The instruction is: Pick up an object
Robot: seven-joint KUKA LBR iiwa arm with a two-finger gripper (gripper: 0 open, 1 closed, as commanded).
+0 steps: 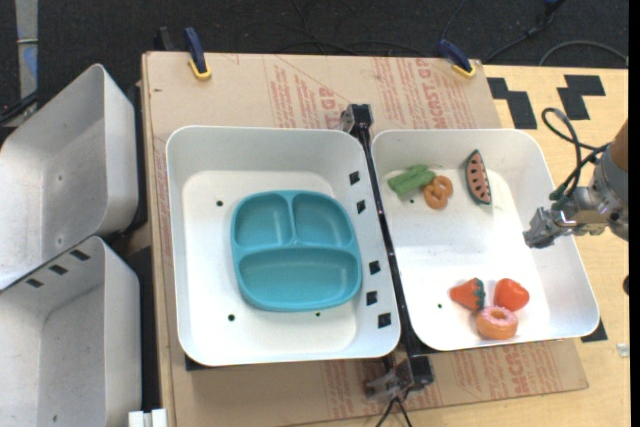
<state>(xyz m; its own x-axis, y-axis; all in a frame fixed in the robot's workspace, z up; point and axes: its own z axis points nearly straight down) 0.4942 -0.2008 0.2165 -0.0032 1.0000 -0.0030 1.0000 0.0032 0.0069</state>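
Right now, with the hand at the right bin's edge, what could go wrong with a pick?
1. The hand sits over the right bin's rim; lowering here could hit the wall.
2. The strawberry, tomato and donut touch each other, so a grasp may push neighbours.
3. The watermelon slice looks thin and may slip.

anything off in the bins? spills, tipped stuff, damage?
Nothing stands out. The teal divided tray lies flat in the left bin. The toy foods sit in two loose clusters in the right bin. The gripper sits at its right edge.
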